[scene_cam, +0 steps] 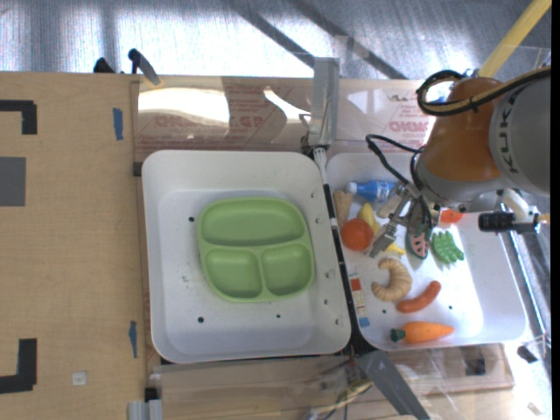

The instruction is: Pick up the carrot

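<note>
Right bin (499,309) holds your carrot (423,331) at 6 o'clock; gripper (389,234) hovers nearby, open, gripping nothing.

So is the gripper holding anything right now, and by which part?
Nothing is held. The gripper is open above the right bin's toys, and the carrot lies apart near the bin's front edge.

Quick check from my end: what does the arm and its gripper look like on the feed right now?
The arm is grey with a bulbous orange band above the wrist and dark lettering on its casing. A black cable loops over the orange part, with thinner dark wires trailing toward the gripper, which is slim, metallic grey.
</note>
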Controlling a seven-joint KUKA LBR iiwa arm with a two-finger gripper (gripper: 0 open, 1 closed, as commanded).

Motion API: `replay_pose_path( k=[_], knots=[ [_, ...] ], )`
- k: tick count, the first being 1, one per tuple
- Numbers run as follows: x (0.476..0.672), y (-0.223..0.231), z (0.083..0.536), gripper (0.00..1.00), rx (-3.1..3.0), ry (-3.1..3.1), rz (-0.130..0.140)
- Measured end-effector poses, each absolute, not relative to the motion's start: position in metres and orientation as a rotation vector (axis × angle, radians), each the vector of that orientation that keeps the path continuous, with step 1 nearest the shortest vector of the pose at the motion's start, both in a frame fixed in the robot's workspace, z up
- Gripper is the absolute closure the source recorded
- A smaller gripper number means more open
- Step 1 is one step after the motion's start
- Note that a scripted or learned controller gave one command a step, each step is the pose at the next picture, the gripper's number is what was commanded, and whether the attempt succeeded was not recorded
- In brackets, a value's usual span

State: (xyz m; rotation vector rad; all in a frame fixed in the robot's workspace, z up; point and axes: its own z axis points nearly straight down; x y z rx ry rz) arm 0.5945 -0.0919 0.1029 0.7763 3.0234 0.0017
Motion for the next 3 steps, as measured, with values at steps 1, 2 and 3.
replay_pose_path(
  k=[1,2,3],
  knots=[
    [0.596,-0.093,0.09,0.0,1.054,2.949,0.005],
    [0.563,-0.094,0.09,0.0,1.245,2.872,0.008],
    [0.637,-0.099,0.089,0.0,1.635,2.712,-0.013]
  ],
)
